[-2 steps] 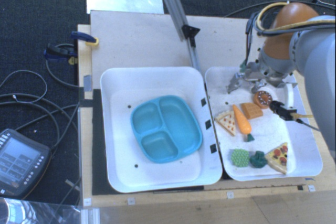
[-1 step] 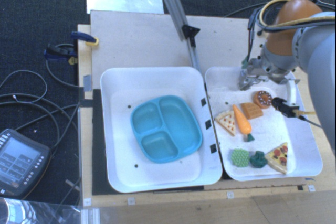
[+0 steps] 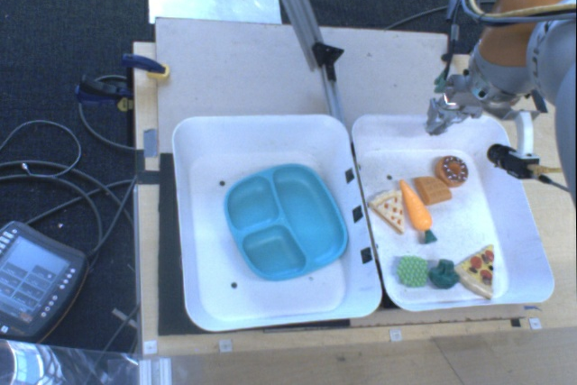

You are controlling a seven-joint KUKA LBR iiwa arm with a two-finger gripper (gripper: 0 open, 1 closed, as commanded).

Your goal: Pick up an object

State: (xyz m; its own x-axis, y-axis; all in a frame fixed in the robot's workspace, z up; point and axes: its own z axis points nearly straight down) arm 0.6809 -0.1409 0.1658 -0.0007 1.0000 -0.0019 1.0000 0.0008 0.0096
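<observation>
Left bin holds a blue plate. Right bin holds toy food; carrot lies mid-bin, likely light, stiff, slippery; grip across its middle. Claw hovers at far edge, state unclear.

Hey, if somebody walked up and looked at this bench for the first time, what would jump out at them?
Probably the blue divided plate lying alone in the left bin. Then the bright toy food clustered in the right bin: a carrot, a donut and a pizza slice. The claw hangs over that bin's far edge.
</observation>
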